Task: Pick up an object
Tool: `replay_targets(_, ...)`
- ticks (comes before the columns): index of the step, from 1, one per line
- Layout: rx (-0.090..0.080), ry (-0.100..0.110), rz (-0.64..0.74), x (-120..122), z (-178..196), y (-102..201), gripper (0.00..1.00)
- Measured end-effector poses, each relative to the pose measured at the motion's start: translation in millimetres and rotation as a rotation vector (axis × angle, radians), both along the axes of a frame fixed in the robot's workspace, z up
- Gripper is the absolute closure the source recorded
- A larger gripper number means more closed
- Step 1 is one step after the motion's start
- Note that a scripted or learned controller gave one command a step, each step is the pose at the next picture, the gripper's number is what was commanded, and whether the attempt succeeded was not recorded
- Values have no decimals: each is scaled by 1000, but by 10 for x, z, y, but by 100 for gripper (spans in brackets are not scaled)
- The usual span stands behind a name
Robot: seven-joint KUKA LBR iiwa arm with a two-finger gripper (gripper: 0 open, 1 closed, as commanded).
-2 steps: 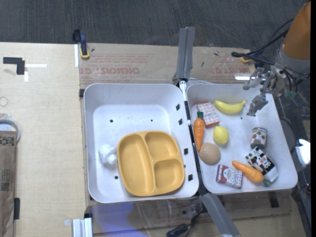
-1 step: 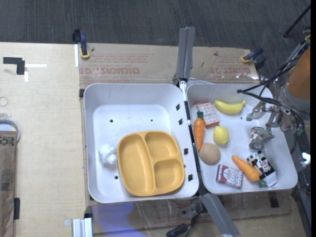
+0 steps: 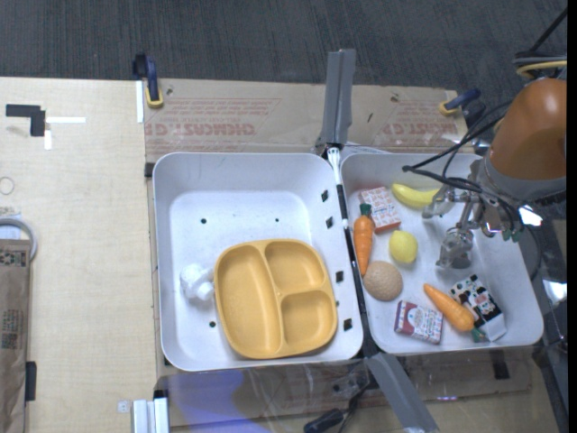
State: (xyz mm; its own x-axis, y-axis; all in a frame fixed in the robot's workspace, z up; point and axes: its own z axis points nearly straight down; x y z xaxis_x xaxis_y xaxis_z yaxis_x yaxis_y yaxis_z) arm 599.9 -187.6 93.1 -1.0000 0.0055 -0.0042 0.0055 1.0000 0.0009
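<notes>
Presently: end effector low over a crowded right bin, nothing seen in its grasp

Left bin. Shallow white plastic bin (image 3: 171,242) on the pale wooden bench (image 3: 72,242). Contents: one small crumpled white object (image 3: 196,282) near the left wall; one yellow three-compartment plastic plate (image 3: 273,296), just beside it. Both well apart from the arm.

Right bin. Matching shallow white plastic bin (image 3: 523,318). Contents: slim orange toy carrot with green top (image 3: 362,239) along the left wall; small red-and-white printed carton (image 3: 381,207); round tan ball-like fruit (image 3: 383,280); yellow toy lemon (image 3: 403,246); yellow toy banana (image 3: 416,195) at the back; second red-and-white carton (image 3: 419,321) at the front; second orange toy carrot (image 3: 448,307); black-and-white patterned carton (image 3: 478,302), touching that carrot.

End effector (image 3: 456,253): metal, hanging below the orange wrist band, over bare bin floor between the lemon and the patterned carton. Whether its fingers are open or closed cannot be told; no object is visible between them.

Risks, as judged:
- Closing where it hangs would likely catch nothing.
- The lemon and the tan fruit are round and may roll or squirt out of a pinch.
- The carrot and patterned carton touch; a grab there may nudge both or lift neither.
- Cables trail near the banana and could snag.
</notes>
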Motion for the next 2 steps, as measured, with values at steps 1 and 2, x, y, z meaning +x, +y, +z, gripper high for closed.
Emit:
replay_targets(1,-1,-2,68,-245,1029,8,0)
replay_targets(2,-1,-2,136,315,701,-340,0)
